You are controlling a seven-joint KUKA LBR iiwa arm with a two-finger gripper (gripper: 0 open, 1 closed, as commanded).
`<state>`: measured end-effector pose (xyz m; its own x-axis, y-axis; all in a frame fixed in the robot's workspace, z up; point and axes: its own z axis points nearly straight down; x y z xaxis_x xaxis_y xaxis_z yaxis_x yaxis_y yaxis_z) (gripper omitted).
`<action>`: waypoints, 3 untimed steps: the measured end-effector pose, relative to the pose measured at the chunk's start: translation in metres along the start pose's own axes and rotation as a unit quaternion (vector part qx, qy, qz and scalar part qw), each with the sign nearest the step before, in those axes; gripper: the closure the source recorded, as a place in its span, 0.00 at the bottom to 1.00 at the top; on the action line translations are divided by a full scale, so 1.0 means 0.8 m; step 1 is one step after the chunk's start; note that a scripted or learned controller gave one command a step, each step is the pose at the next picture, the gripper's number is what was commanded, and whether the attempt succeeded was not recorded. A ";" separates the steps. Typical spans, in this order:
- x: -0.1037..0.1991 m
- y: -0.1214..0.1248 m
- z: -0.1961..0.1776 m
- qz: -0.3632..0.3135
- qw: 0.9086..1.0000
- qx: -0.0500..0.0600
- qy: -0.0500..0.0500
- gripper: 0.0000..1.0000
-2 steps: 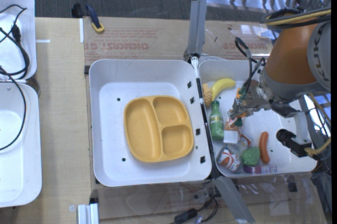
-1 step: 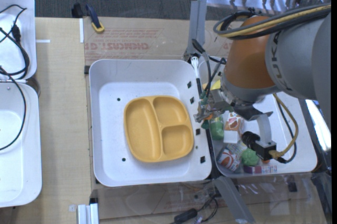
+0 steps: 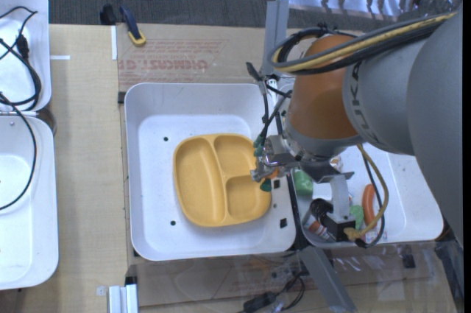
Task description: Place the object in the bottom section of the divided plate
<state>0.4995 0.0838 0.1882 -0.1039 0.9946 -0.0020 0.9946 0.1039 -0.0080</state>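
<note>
Left bin, centre: divided plate (image 3: 213,179), yellow, three sections, flat on the white floor of the left bin (image 3: 147,157).
Gripper: gripper (image 3: 263,166) at the plate's right rim, beside the divider between its two small sections.
Jaws: cannot tell whether open or closed; the wrist hides them.
Object: small green and orange object (image 3: 263,173) seen at the gripper, touching the plate's right rim; whether it is gripped is unclear.
Arm: grey arm (image 3: 412,83) with orange band (image 3: 324,87), right of the plate, over the bins' shared edge.
Right bin: right bin (image 3: 412,179) right of the plate, with an orange carrot-like item (image 3: 368,199) and green pieces (image 3: 303,180).
</note>
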 end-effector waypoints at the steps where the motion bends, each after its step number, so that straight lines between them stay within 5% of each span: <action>1: 0.063 0.067 0.039 -0.148 0.989 -0.001 -0.001 1.00; 2: 0.095 0.053 0.040 0.046 0.999 -0.001 -0.001 1.00; 3: 0.095 0.053 0.040 0.046 0.999 -0.001 -0.001 0.00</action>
